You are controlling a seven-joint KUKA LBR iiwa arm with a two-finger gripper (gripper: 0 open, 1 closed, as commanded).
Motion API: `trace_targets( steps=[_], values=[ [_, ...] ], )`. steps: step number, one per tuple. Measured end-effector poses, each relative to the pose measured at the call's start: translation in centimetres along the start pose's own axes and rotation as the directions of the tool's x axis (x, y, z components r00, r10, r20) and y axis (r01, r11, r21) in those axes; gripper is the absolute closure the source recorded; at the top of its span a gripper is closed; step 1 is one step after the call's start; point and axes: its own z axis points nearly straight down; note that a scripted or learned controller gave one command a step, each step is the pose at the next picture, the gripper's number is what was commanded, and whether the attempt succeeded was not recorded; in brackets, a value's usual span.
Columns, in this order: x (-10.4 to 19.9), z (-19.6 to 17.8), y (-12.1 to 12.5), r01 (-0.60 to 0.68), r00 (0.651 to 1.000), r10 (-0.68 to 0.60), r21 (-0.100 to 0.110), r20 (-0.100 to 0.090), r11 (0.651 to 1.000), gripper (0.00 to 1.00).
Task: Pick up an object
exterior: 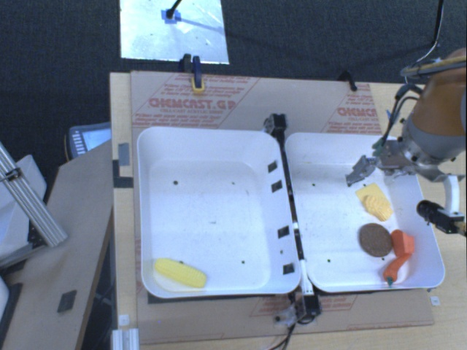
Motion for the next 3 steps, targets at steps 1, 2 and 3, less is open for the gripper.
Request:
trace_targets(
  steps=[1, 2, 3],
  values=[
    [-4.7, 7.4, -5.2, -0.007, 1.0, 0.007, 0.008, 0.0, 1.0, 0.0],
    [0.9, 8.7, 2.2, 0.0, 1.0, 0.0, -0.021, 0.004, 1.0, 0.0],
    [-1.1, 2.4, 3.7, 0.0, 1.0, 0.0, -0.008, 0.003, 1.0, 0.0]
  ],
)
